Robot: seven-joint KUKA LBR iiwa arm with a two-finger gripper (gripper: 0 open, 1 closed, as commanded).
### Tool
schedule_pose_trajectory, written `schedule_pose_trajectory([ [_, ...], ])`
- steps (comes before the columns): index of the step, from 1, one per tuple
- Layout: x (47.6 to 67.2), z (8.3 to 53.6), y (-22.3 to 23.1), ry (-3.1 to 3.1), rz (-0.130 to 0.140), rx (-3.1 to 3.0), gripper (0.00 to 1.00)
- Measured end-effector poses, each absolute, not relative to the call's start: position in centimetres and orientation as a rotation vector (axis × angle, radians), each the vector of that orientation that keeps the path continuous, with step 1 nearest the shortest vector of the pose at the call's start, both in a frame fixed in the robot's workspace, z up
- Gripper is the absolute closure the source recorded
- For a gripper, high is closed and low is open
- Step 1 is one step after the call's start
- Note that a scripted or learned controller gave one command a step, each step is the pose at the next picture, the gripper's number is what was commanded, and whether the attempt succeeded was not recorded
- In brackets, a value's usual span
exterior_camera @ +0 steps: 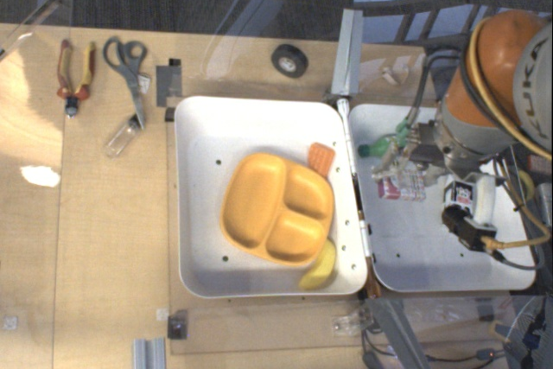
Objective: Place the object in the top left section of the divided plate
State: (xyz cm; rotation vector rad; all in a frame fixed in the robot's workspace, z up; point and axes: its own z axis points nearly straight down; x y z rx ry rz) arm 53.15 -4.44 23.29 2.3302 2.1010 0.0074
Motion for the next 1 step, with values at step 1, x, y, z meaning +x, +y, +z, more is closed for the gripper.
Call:
schedule_pose_trajectory([
  [1, 54.26, 27.92, 3.32, 2.21, 0.008, 2.228, 1.0],
])
